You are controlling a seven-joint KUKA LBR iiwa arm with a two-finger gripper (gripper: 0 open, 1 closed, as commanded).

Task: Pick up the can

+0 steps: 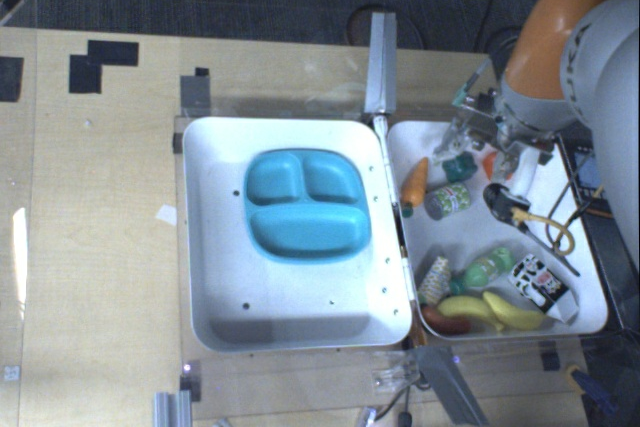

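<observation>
White plastic under me: I'm hanging at the twelve o'clock end of the right bin [590, 315], and whether my gripper [478, 147] is clenched or released I cannot tell from up here. Down at its six o'clock lies the can [448, 200], on its side, just beside the carrot [415, 180] at its ten o'clock. Off at nine o'clock, the left bin [215, 245] holds a blue divided tray [305, 205].

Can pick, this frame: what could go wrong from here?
The can lies on its side with the carrot close beside it and a teal item just above; the pincer might nudge or take one of those. Lying down, the can could roll away when touched.
</observation>
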